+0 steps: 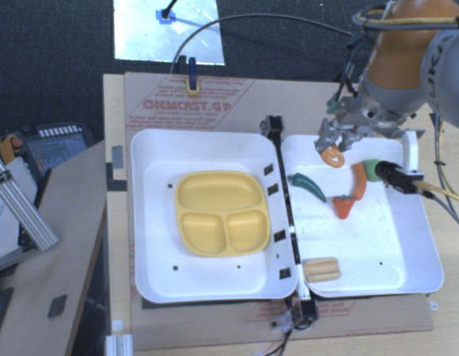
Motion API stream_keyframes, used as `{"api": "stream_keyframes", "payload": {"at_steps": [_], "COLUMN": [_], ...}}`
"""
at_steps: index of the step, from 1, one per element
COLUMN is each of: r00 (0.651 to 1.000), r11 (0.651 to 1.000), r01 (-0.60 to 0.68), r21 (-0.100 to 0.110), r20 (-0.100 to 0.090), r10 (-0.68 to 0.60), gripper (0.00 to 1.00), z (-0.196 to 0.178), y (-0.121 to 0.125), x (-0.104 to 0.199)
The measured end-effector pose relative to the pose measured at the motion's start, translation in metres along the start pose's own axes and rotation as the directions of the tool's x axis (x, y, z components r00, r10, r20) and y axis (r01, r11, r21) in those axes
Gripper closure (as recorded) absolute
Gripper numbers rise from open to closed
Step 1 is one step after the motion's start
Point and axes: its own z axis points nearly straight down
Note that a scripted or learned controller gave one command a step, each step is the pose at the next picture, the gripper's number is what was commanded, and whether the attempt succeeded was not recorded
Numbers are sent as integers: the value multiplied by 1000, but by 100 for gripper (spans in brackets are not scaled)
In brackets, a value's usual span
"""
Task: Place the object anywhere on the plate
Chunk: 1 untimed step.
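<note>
Hand [332, 145] is positioned over the right bin [414, 273], fingers clamped on a pretzel [334, 156]. Yellow plate [218, 212] sits in the left bin [151, 199].

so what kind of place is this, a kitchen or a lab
Most likely a robotics lab test bench, not a kitchen: a robot arm reaches over two white bins, the food looks like toys, such as the carrot, and loose cables run across the dark floor.

One fixed camera looks down at a slant on the two shallow white plastic bins [214, 143]; the bench fills the frame, viewed from moderately far.
</note>
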Motion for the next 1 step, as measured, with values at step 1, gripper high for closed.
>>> {"api": "stream_keyframes", "payload": {"at_steps": [1], "r00": [1000], "r11": [1000], "r01": [-1], "r21": [2], "r20": [0], "r10": [1], "gripper": [100], "z": [16], "y": [-23], "x": [46]}}
